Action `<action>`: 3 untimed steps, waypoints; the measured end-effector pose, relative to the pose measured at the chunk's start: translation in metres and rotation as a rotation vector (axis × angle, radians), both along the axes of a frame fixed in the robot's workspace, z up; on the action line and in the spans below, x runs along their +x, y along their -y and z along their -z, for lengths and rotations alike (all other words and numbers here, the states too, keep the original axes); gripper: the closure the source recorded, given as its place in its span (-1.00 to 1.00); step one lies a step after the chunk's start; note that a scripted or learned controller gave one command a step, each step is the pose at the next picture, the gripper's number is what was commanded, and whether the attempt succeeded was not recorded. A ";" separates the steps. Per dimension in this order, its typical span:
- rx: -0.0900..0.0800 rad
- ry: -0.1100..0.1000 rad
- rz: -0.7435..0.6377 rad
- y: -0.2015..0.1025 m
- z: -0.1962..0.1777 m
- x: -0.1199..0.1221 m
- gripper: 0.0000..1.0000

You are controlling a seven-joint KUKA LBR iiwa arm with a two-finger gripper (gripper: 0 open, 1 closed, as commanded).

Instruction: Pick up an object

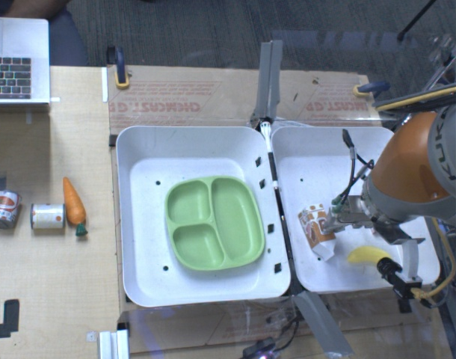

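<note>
A white and orange packet (315,229) lies in the right bin (310,163), near its left wall. A yellow banana (368,256) lies close to that bin's front edge, to the right of the packet. My gripper (342,212) is low in the right bin, right against the packet's right edge and above the banana. The wrist with its orange band (409,163) covers the bin's right side. In the left bin (138,200) rests a green plate (213,223) with three compartments.
On the bench left of the bins lie a toy carrot (73,204) and two small cans (4,208) (48,217). A laptop (19,66) sits at the far left. A metal divider (269,88) stands between the bins at the back.
</note>
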State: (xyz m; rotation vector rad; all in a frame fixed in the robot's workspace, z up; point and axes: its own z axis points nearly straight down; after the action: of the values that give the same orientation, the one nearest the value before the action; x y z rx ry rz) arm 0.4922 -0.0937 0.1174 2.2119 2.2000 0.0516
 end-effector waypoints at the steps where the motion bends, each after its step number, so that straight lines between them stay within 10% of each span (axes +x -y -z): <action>1: -0.001 0.000 0.001 0.001 0.000 0.000 -1.00; 2: -0.019 0.001 -0.160 -0.001 0.013 -0.003 -1.00; 3: -0.005 -0.001 -0.168 -0.006 0.000 -0.001 1.00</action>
State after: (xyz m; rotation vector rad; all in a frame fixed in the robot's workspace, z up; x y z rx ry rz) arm 0.4914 -0.0880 0.1173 2.0197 2.3777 0.0474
